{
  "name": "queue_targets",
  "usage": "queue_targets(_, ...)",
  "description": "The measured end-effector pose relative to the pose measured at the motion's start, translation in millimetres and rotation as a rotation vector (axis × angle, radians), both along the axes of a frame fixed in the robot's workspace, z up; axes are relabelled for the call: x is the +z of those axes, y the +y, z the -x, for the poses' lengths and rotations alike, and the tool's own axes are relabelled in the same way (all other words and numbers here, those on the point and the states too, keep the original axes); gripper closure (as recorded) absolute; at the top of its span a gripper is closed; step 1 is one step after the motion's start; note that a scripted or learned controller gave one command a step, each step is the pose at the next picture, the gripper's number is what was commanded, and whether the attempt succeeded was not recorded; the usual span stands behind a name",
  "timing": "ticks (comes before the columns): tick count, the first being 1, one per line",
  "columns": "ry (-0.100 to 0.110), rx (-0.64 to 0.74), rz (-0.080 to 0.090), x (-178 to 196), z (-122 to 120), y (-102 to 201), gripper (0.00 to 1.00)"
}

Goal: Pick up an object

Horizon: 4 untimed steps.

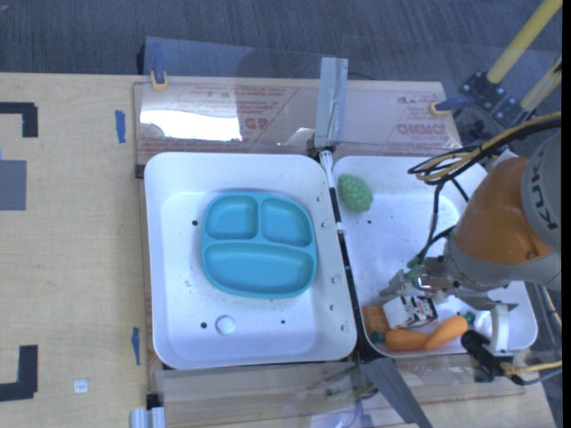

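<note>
My gripper is low in the near part of the right bin, reaching in from the right. Just below it an orange carrot lies along the bin's front wall. A smaller orange piece sits to the gripper's left, near the bin's front left corner. A bumpy green object rests at the far left of the same bin, well away from the gripper. Whether anything is in the gripper is hidden by its own body.
The left bin holds a blue divided plate in its middle and a small white round piece near its front. A raised divider separates the bins. The arm covers the right bin's right side.
</note>
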State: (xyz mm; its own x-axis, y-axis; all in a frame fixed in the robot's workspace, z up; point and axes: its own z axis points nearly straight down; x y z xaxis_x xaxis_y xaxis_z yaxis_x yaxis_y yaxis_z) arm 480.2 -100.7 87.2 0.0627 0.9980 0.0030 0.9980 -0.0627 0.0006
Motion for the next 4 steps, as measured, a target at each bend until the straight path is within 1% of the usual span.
queue_targets(1, -0.007, -0.003, 0.003, 11.2, -1.9, -1.1, 1.0)
queue_targets(2, -0.008, 0.091, 0.003, 140.8, -7.8, 22.6, 1.0)
queue_targets(3, 0.0, 0.09, 0.003, 137.3, -6.0, 22.2, 0.0)
queue_targets(4, 0.004, -0.073, 0.003, 6.6, 1.8, -3.2, 0.0)
